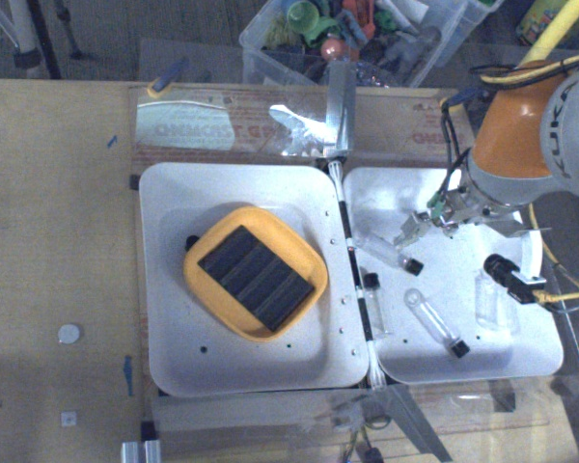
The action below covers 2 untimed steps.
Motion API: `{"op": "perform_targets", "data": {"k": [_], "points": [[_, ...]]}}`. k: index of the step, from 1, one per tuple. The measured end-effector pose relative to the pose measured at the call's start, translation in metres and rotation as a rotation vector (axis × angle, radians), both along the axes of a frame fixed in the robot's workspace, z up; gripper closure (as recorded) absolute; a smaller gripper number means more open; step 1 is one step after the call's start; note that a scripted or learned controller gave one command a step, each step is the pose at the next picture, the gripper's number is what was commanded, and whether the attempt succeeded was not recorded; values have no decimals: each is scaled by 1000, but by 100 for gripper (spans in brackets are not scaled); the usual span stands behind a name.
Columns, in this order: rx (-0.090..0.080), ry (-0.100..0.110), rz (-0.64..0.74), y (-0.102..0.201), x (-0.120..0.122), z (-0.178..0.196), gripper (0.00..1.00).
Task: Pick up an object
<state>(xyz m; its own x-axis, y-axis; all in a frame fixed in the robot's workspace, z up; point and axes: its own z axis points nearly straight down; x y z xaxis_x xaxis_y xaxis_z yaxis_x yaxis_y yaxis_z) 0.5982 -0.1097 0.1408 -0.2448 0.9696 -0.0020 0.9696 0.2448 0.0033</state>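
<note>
Right bin [545,360] — hand [412,228] low

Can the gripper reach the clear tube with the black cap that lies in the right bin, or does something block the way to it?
Probably yes. The gripper hangs over the right bin, and the clear tube lies open on the bin floor nearer the camera. Nothing covers it; the other small tubes lie apart from it.
</note>
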Motion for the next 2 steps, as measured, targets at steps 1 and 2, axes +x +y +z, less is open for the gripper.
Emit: {"op": "perform_targets", "data": {"k": [1, 2], "points": [[2, -4, 25, -4, -30, -53, 0], [1, -2, -40, -76, -79, -53, 0]]}}
